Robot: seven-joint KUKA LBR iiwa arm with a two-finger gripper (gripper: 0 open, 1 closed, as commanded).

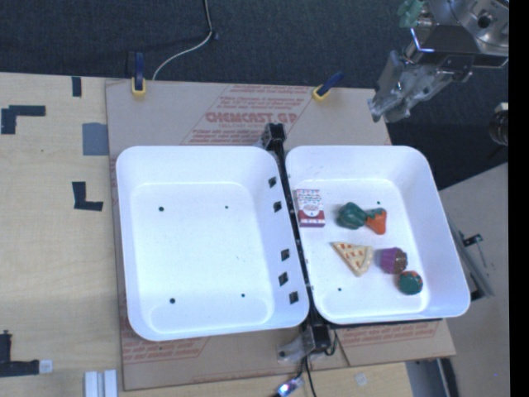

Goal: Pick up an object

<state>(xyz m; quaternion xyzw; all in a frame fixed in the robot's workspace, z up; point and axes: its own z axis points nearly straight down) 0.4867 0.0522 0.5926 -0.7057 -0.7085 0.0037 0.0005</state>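
Camera view: we see the gripper (pixel 387 106) at two o'clock, above the bench beyond the right bin (pixel 430 190); we cannot tell its state. In that bin lie a red-and-white packet (pixel 310 207), green-and-orange vegetable (pixel 360 216), waffle wedge (pixel 354 256), purple piece (pixel 391 260) and green ball (pixel 410 283).

White bins (pixel 198 168), tan waffle wedge (pixel 354 257)

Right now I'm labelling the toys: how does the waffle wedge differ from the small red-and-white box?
The waffle wedge is triangular and tan with a grid pattern; the red-and-white box is rectangular and printed. The wedge lies mid-bin beside the purple toy; the box lies against the bin's left wall. Both lie flat in the right bin.
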